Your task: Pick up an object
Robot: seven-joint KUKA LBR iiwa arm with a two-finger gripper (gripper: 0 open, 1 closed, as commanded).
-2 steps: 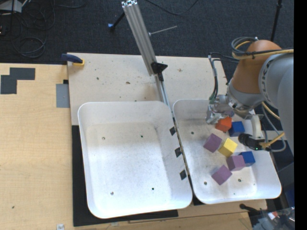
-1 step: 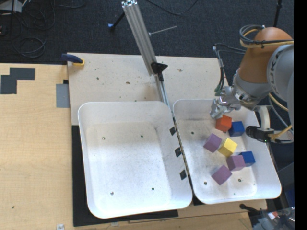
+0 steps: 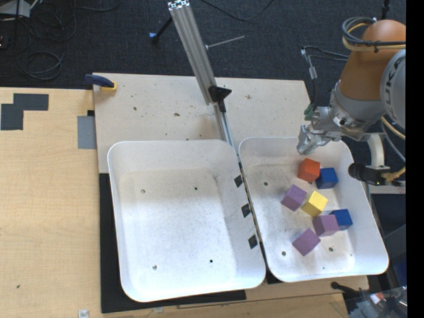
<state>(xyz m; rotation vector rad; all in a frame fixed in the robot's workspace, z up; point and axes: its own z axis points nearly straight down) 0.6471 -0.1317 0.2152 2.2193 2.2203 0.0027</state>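
A pale bench (image 3: pixel 159 111) stands over dark carpet strewn with cables, and on it two shallow white bins sit side by side, their rims meeting along a line marked by small black clips. A slanted aluminium bar (image 3: pixel 195 48) runs from the top of the view down to where the bins meet. The left bin (image 3: pixel 132 244) shows only dark specks on its floor. The right bin (image 3: pixel 358 260) holds all the blocks, gathered toward its right half: an orange block (image 3: pixel 309 169) touching a blue block (image 3: pixel 327 177) at the far end, then a purple block (image 3: pixel 294 197) against a yellow block (image 3: pixel 316 203), then a second purple block (image 3: pixel 325 224) beside a second blue block (image 3: pixel 342 218), and a third purple block (image 3: pixel 306 241) nearest the camera. The arm's gripper (image 3: pixel 309 142) hangs just above the orange block (nothing can be seen between it and the block); whether it is spread or closed cannot be told from this angle.
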